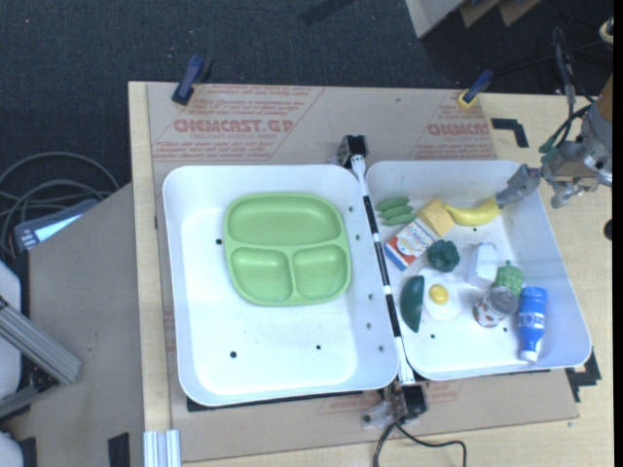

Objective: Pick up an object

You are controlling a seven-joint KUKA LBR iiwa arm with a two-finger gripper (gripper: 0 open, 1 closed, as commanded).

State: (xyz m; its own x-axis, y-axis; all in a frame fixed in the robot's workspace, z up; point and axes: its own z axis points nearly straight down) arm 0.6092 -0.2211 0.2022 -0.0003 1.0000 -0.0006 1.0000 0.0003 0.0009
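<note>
A worktop [146,261] carries two shallow white bins side by side. The left bin [195,358] holds one light green divided tray [288,248], sitting toward 12 o'clock of that bin, with three compartments.

The right bin [565,339] holds the loose items, any of which could serve as the object to pick up. I count one pair of green pods [394,208] at about 10 o'clock, one small red, white and blue carton [410,242], one yellow banana [474,213] near 12 o'clock, one dark green lump [444,255] at the centre, one dark green oval piece [413,301], one fried-egg toy [440,296], one small white piece [486,258], one leafy green and red item [502,290], and one blue bottle [531,325] at 4 o'clock.

The pincer [518,185] hangs over the right bin's far rim, at roughly 1 o'clock, just beside the banana's right tip. How far apart its fingers stand I cannot tell, and nothing shows between them.

My judgement: this is the approach step, with no grasp made yet. The next move calls for settling on one item, probably the banana, then lowering squarely over it.
</note>
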